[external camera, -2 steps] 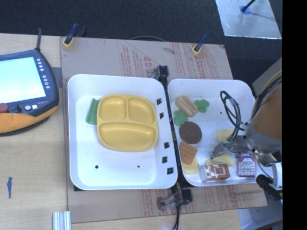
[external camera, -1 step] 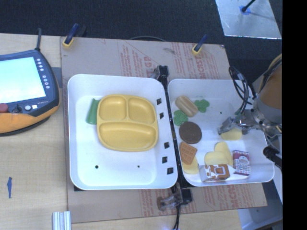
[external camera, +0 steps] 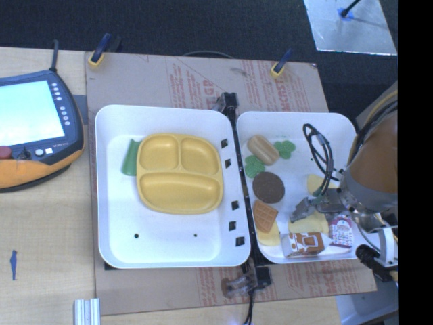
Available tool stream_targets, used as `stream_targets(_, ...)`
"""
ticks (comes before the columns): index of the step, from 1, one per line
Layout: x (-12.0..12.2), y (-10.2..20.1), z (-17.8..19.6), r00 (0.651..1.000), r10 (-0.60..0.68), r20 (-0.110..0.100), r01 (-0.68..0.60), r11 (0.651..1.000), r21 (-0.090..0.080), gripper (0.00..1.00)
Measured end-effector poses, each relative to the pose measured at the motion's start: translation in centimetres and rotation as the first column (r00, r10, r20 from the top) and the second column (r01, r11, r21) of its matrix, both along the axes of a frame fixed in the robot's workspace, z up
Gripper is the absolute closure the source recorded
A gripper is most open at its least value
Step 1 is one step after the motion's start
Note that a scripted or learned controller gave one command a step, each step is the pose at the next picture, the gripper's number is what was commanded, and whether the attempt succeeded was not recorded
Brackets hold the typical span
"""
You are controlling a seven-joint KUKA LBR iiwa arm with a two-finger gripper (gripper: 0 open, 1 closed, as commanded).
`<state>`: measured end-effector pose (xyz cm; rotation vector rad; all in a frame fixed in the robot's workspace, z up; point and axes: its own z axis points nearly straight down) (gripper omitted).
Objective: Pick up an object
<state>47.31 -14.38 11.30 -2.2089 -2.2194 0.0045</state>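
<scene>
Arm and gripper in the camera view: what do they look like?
The arm is a rounded body, orange-brown in this view, with grey lower down. A black cable loops off it over the right bin. The gripper is dark grey metal, with white parts behind it.

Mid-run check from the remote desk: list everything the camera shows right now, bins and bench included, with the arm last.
left bin: one, white, bench left
divided tray: one, yellow, in left bin
green piece: one, beside the tray's left edge
right bin: one, white, bench right
toy foods: several, right bin; tan bread roll, brown patty, waffle, green leaf
carton: one, brown and white, bin's near edge
teach pendant: one, orange and grey, far left
clamps: two, blue and yellow, cardboard's far edge
arm: grey and orange, from right
gripper: low in right bin
</scene>
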Motion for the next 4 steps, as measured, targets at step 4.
stream_targets(4, 4.3, 4.0, -2.4, 1.0, 0.0, 0.001, 0.0, 1.0, 0.0, 0.0)
